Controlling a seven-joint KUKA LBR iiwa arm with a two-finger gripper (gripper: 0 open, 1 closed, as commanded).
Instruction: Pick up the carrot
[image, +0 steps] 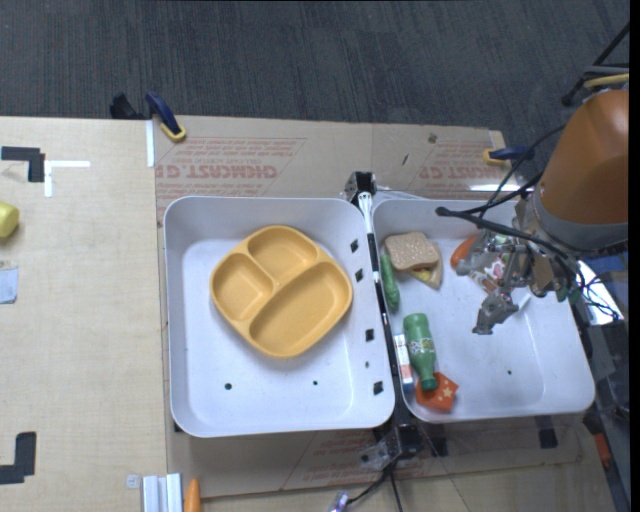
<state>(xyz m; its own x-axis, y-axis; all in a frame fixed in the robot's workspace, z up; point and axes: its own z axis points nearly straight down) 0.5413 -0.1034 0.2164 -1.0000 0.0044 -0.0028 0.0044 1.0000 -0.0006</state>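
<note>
An orange, carrot-like piece lies in the front left corner of the right bin, just below a green bottle. A second orange-red item sits at the back of that bin, partly hidden by the arm's cables. I cannot tell which of the two is the carrot. My gripper hangs over the middle of the right bin, right of the bottle and in front of the orange-red item. It is apart from both orange pieces, with nothing seen in it.
A sandwich and a slim green vegetable lie along the right bin's left wall. A yellow divided plate sits in the left bin. The arm's orange band and cables overhang the right bin's far right side.
</note>
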